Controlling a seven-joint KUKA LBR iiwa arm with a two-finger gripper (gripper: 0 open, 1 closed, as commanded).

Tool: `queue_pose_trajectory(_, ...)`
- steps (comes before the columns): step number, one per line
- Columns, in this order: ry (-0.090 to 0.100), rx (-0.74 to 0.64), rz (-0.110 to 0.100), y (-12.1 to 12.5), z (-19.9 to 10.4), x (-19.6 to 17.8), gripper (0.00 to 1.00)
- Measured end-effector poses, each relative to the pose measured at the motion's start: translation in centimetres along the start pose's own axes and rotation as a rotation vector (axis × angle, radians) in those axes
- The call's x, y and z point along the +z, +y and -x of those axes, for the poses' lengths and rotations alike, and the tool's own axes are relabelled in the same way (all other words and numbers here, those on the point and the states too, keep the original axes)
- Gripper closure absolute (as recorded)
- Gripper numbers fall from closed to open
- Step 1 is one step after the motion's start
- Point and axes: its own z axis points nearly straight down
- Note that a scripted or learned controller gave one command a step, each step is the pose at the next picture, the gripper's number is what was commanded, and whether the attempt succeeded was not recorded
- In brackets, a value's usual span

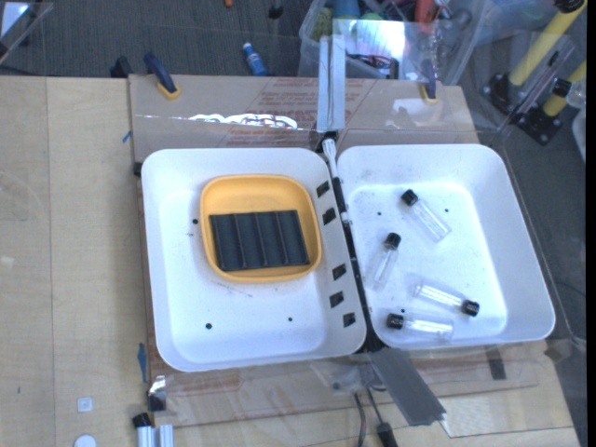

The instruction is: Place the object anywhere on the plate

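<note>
I can't tell the tool's state from this view. Four vials lie loose in the right bin (521,250): one upper (424,212), one centre-left (385,257), two near the front edge (445,298) (419,324). Left bin (168,250) holds the yellow plate (261,192), with a dark ribbed insert (259,240) on it. No vial on the plate.

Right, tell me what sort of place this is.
Probably a robotics lab bench: two white bins taped onto cardboard, small clear vials laid out as test objects, and a clear crate of clutter on the floor behind.
</note>
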Motion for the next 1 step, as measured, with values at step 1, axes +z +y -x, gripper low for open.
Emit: queue_pose_trajectory(1,-0.002,-0.196,0.000,0.92,-0.37,-0.08,1.00)
